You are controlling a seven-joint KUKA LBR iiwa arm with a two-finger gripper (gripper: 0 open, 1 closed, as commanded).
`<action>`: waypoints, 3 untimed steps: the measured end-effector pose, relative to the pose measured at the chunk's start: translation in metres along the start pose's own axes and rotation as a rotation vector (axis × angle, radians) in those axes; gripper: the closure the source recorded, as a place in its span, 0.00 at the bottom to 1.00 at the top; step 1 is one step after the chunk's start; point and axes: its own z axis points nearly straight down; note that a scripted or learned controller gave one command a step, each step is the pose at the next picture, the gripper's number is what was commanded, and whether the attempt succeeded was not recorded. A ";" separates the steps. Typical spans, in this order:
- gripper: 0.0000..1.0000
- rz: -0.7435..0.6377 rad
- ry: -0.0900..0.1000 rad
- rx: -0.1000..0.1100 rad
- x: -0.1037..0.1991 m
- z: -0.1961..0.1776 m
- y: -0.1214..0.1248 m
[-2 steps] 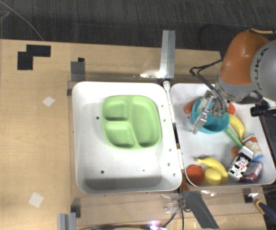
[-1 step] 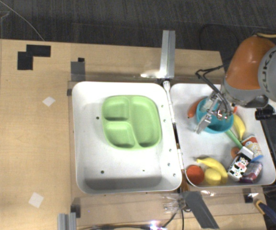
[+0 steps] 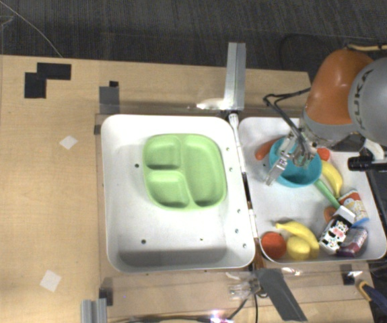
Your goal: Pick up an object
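Grey and orange, the arm (image 3: 361, 99) comes in from the right and hangs over the back part of the right bin (image 3: 254, 140). Its end effector (image 3: 289, 159) is low over a blue bowl (image 3: 302, 173), and the two fingers (image 3: 275, 168) look spread a little, with nothing between them that I can see. One finger seems to be at the left rim of the bowl, but I cannot tell if it touches.

I judge that the task is in the reaching step: the pick is not yet made. The bowl seems the likely target, though an orange-red piece (image 3: 264, 149) lies just beside it on the left. The next move, I think, calls for going down so that one finger is inside the bowl and one outside, then closing on the rim and lifting straight up.

Room is small here. A banana (image 3: 332, 177) and a green stick (image 3: 326, 194) lie close to the bowl on the right. At the front of this bin are a second banana (image 3: 299, 232), a lemon (image 3: 299, 248), a tomato (image 3: 273, 245), a cow-patterned carton (image 3: 335, 231) and a purple thing (image 3: 353, 242), all crowded together. The wall between the bins is near on the left, so a wide sideways move could hit it. The left bin (image 3: 126, 200) holds a green tray (image 3: 182, 170) and has much free floor around it. The table (image 3: 38, 200) is open to the left.
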 end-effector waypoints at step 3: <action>0.00 0.340 0.022 -0.007 -0.004 0.001 0.015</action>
